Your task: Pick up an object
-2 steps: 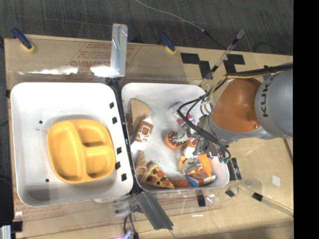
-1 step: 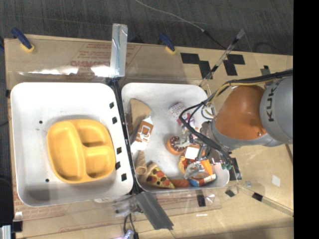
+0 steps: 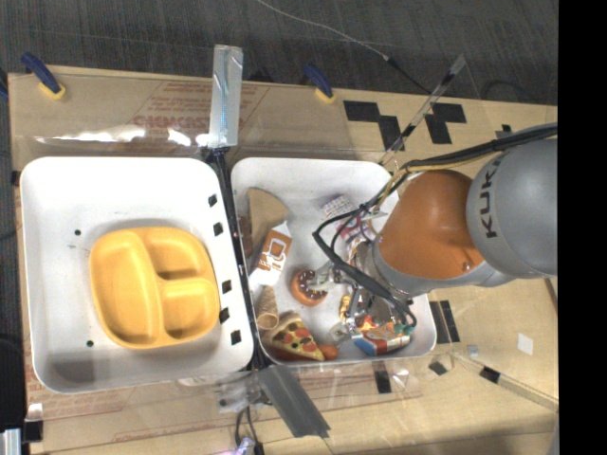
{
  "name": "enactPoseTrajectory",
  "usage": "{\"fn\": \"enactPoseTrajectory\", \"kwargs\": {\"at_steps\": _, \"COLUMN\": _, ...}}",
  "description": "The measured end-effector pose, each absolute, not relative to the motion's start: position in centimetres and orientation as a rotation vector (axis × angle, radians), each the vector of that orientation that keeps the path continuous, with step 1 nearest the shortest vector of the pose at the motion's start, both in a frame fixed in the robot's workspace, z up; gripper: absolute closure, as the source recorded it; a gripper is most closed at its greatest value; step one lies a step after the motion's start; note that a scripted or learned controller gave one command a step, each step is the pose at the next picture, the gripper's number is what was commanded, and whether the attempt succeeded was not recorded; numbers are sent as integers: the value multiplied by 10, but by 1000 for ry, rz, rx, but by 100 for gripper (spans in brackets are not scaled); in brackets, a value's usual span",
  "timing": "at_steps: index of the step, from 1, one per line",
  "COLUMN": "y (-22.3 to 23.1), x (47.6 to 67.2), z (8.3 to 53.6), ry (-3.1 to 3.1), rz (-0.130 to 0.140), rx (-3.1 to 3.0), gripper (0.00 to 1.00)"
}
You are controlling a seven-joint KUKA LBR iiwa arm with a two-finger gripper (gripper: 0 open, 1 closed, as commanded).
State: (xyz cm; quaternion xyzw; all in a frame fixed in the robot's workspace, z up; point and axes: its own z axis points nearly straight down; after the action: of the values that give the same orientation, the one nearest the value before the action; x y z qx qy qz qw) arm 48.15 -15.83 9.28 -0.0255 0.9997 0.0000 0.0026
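The right bin holds several small toy foods: a brown wedge, a white and orange carton, a round donut, a cone, a pizza slice and a small silver piece. My gripper reaches down into the bin's front right part, under the arm's orange band and a tangle of cables. Colourful items lie right beneath it. Cables and the wrist hide the gripper's tip.
The left bin contains a yellow divided tray. A black divider separates the bins. Cardboard with black markings surrounds them, and a metal strip stands at the back.
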Motion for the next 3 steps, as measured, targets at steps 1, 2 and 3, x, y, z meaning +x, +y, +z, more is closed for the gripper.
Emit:
{"fn": "enactPoseTrajectory", "kwargs": {"at_steps": 1, "y": -139, "x": 546, "z": 123, "ry": 3135, "rz": 0, "rx": -148, "gripper": 0}}
{"fn": "enactPoseTrajectory", "kwargs": {"at_steps": 2, "y": -117, "x": 638, "z": 118, "ry": 3097, "rz": -13, "rx": -507, "gripper": 0}}
{"fn": "enactPoseTrajectory", "kwargs": {"at_steps": 3, "y": -170, "x": 591, "z": 93, "ry": 3004, "rz": -2, "rx": -914, "gripper": 0}}
